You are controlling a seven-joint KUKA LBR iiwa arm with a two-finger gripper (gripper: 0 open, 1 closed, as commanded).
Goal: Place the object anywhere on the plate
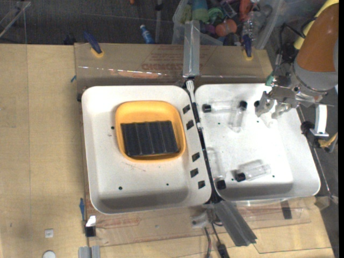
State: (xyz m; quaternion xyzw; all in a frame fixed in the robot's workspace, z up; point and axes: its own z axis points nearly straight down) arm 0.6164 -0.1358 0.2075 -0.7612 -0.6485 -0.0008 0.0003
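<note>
Vial (251, 171) well apart from end effector (270, 107), btm of R bin.

— What is cut off or hidden?
— The arm (321, 42) is cropped by the right edge. The gripper (271, 107) is too small for its fingers to be read.
— And the toy box (231, 7)?
— Cropped by the top edge.

My arm (321, 47) shows a rounded orange band above a grey wrist, which narrows into a pale metal gripper (271, 107) with small dark fittings, and a white block sits at its side.
</note>
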